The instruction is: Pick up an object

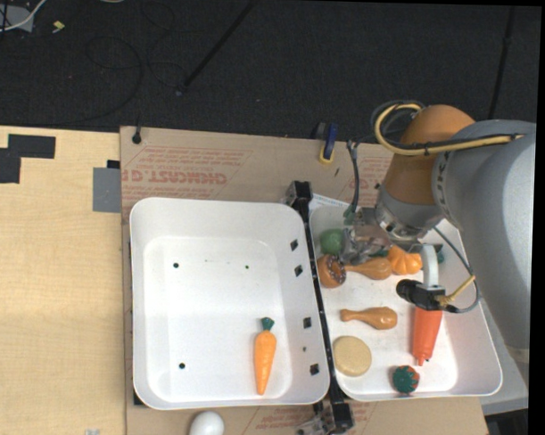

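My gripper (359,248) is low in the right bin (481,371), at its far left part, under the orange wrist band. It hangs among a green round toy (330,242), a brown ring-shaped toy (331,273) and an orange gourd-shaped toy (376,270). I cannot make out whether it touches any of them. Further forward in this bin lie a tan drumstick (371,317), a pale round biscuit (351,356), a red-orange carrot (426,333) and a small red and green ball (405,378).
The left bin (155,253) holds one orange carrot (264,356) near its front right corner. A white egg (206,427) lies on the cardboard in front of the bins. A black divider (308,285) runs between the bins. Cables hang beside the wrist.
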Motion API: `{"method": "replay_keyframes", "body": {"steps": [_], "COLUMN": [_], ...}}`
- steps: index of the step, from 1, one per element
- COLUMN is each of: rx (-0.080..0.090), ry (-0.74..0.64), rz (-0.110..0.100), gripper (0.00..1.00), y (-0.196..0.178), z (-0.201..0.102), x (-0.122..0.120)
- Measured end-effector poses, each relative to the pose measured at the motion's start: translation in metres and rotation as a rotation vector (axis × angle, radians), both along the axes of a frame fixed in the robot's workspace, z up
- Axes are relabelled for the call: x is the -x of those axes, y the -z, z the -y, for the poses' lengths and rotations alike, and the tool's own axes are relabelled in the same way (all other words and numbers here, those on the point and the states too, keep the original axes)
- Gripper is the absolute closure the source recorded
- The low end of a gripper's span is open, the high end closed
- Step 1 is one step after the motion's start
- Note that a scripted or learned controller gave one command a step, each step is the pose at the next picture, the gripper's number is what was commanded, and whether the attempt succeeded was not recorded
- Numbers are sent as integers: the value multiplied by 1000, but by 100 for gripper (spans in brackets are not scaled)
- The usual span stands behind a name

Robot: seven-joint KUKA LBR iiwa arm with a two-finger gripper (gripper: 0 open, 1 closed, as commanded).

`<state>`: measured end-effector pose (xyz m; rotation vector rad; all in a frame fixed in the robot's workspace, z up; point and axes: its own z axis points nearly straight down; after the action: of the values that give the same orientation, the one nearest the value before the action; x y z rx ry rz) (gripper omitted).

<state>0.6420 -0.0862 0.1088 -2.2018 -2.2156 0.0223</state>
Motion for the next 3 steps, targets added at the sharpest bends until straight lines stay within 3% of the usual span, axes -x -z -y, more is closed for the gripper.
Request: {"method": "replay_keyframes", "body": {"steps": [1, 3], "rx": [-1, 8], "ry": [4, 5], "rz": [-4, -5], "gripper": [100, 100], "y": [15, 4], "z": [11, 8], "x": [0, 1]}}
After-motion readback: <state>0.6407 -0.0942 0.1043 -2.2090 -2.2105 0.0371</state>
